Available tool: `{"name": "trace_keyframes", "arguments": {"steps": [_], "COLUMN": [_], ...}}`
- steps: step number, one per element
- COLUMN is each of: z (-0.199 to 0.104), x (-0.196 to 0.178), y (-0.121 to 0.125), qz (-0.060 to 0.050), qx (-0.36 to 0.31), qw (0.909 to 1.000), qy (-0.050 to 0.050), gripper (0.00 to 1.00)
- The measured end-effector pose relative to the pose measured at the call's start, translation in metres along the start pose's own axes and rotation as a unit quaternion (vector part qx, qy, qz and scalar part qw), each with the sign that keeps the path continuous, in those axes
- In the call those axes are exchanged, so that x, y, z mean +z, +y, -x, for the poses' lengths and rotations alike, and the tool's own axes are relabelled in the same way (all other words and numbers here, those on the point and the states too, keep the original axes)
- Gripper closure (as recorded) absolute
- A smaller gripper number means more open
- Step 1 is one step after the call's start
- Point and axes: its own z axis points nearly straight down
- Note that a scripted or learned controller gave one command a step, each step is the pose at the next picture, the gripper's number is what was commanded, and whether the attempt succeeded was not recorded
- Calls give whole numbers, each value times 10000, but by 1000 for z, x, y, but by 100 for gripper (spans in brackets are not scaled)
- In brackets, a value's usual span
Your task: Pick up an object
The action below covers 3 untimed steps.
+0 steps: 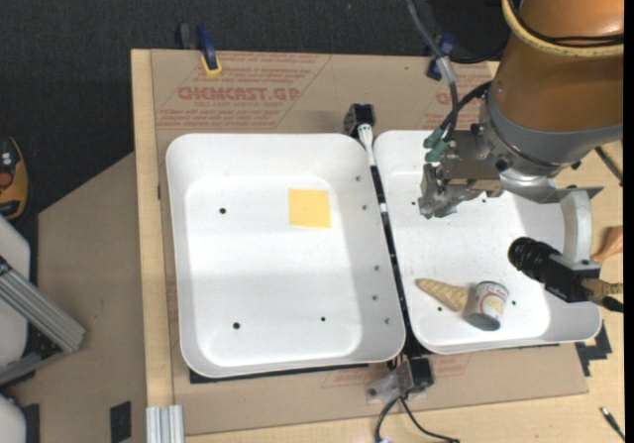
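Note:
A flat yellow square [309, 208] lies in the left bin [198, 263], toward its upper middle. In the right bin [436, 327] a tan cone [442, 293] lies on its side near the front, with a small grey can [487, 304] touching its wide end. My gripper [434, 206] hangs over the upper left part of the right bin, above and behind the cone. Nothing shows between its tips.
A black cylindrical fitting [543, 267] juts in at the right bin's right edge. Black clamps [359, 120] sit at the seam between the bins, back and front. The bins rest on a cardboard sheet [248, 84].

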Motion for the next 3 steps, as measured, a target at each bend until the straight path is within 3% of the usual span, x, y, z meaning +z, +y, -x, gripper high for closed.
{"name": "trace_keyframes", "arguments": {"steps": [1,2,3], "z": [-13,-71,-88], "x": [-101,56,-1], "y": [1,29,57], "qz": [103,-29,83], "qx": [36,25,37], "qw": [9999,10000,10000], "qy": [-2,-19,1], "gripper": [100,100,100]}}
